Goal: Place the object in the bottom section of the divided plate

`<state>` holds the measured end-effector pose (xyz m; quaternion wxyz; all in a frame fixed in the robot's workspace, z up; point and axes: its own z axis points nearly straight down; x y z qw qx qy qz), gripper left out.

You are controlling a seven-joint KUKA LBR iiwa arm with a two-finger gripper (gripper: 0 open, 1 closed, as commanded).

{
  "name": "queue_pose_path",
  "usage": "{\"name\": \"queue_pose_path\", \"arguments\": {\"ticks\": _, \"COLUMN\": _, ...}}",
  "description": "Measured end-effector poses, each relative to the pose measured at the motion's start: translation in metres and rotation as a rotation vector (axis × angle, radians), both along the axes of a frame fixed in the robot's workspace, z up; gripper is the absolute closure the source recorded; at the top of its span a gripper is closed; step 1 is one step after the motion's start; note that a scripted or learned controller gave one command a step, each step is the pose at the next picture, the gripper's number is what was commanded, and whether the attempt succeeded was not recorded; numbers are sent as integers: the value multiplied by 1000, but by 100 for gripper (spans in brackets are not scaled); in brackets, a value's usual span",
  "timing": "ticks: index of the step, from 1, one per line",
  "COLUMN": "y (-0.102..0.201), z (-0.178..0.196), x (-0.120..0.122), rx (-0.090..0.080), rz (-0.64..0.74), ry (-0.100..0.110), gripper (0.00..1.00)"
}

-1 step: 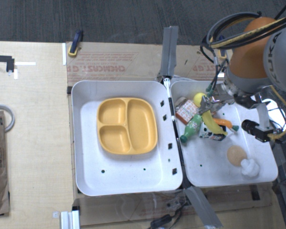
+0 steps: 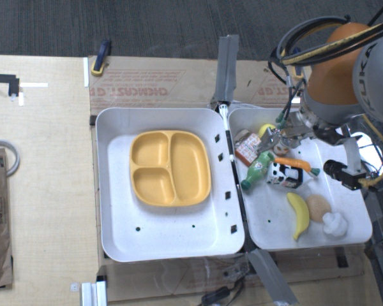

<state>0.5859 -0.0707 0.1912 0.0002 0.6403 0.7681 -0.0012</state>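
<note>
Left bin (image 2: 115,234): plate (image 2: 171,168) near centre. Right bin (image 2: 268,231): gripper (image 2: 282,134) over clutter by far-left corner; finger state unclear.

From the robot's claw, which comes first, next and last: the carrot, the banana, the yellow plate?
1. Carrot, just below the gripper in the right bin.
2. Banana, lower in the same bin.
3. Yellow divided plate, in the left bin.

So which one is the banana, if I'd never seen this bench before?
Look in the right bin, the one crowded with small items. Near its front edge lies the banana, a curved yellow piece beside a tan egg-like ball. It is the only long, bent yellow thing there.
</note>
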Motion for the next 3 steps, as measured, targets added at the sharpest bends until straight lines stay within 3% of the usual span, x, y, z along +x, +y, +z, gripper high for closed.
{"name": "queue_pose_path", "arguments": {"ticks": 1, "y": -1, "z": 8, "x": 0, "rx": -2, "rz": 1, "ry": 1, "gripper": 100}}
{"name": "queue_pose_path", "arguments": {"ticks": 2, "y": -46, "z": 118, "x": -38, "rx": 0, "rz": -58, "ry": 0, "gripper": 100}}
{"name": "queue_pose_path", "arguments": {"ticks": 3, "y": -46, "z": 118, "x": -38, "rx": 0, "rz": -58, "ry": 0, "gripper": 0}}
